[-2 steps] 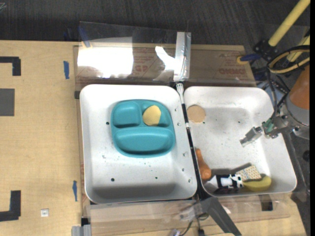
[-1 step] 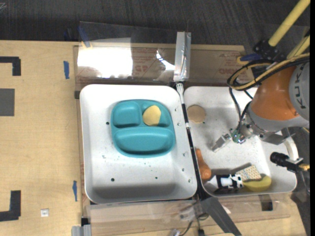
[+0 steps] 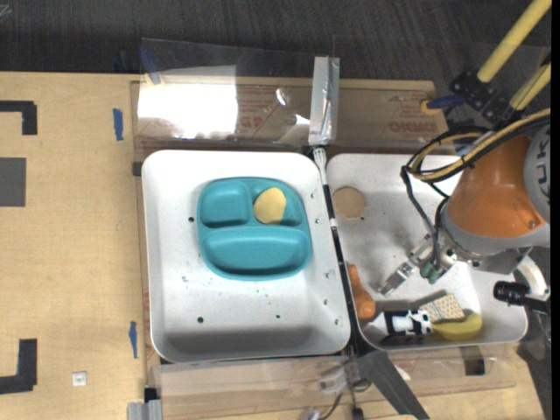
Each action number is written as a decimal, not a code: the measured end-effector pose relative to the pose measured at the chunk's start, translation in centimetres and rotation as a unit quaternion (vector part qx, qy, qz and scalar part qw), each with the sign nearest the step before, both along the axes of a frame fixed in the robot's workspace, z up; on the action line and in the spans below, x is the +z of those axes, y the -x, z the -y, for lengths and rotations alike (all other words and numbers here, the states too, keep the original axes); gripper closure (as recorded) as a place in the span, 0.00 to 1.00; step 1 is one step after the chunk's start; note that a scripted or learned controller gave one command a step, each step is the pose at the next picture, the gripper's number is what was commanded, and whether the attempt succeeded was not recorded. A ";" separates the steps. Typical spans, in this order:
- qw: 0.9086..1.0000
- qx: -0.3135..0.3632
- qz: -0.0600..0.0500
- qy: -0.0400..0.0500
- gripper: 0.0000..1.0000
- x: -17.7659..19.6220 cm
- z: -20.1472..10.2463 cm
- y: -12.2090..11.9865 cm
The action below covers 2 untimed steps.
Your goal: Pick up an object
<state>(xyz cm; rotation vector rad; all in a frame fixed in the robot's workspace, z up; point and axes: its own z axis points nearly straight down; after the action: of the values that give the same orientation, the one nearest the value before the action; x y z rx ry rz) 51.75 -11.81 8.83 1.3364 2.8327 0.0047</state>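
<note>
The end effector [image 3: 409,274] hangs over the middle of the right bin [image 3: 385,178], its two fingers spread apart with nothing between them. Along that bin's front edge lie a carrot [image 3: 360,294], a black-and-white bottle [image 3: 405,322] and a banana [image 3: 457,325]. In the left bin [image 3: 166,234] a teal divided plate [image 3: 254,230] carries a yellow lemon [image 3: 269,205] in its back right compartment.

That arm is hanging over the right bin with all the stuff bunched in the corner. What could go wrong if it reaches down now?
The gripper hovers over bare floor of the right bin, so closing here would likely catch nothing.

The banana, the black-and-white toy and the patterned piece crowd the near wall; reaching there could knock them apart or jam against the wall.

The carrot lies along the bin's left wall, leaving little room beside it.
</note>
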 end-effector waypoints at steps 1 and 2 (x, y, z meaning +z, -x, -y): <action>0.973 0.231 0.010 0.005 0.00 0.3 -1.1 2.4; 0.973 0.232 0.008 0.004 1.00 1.3 -1.3 2.5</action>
<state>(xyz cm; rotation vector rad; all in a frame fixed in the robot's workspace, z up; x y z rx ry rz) 49.26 -10.56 10.12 0.6400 3.0486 0.0080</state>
